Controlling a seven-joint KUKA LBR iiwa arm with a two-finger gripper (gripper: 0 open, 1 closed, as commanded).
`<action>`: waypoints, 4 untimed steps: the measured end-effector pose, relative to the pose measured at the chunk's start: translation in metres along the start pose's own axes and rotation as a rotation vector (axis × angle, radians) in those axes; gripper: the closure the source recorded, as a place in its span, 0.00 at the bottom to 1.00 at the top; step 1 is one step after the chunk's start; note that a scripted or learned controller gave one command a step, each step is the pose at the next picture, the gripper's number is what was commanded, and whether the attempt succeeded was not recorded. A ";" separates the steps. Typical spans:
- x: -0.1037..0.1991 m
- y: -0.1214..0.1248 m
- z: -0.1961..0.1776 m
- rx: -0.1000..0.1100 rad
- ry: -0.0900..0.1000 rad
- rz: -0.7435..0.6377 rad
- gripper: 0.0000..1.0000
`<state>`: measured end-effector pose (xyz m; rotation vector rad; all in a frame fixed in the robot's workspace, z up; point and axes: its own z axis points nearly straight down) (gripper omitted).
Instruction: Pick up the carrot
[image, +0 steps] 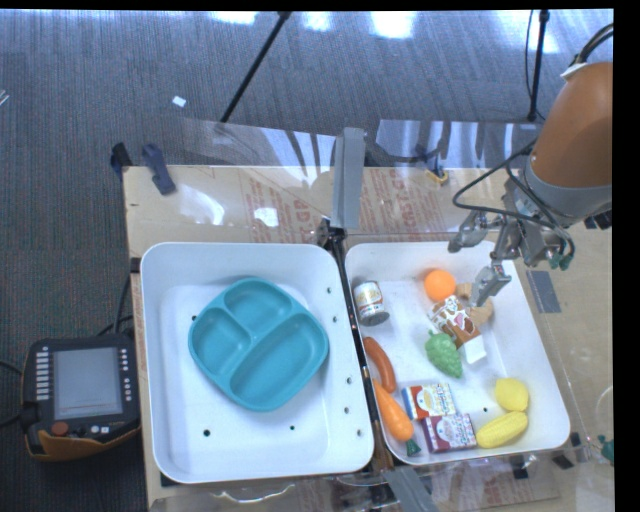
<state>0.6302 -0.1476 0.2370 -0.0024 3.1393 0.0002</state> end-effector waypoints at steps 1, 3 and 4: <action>-0.015 -0.011 0.151 -0.001 0.003 0.036 0.00; -0.018 -0.008 0.138 -0.001 -0.004 0.027 0.00; -0.020 -0.007 0.127 -0.001 -0.011 0.023 1.00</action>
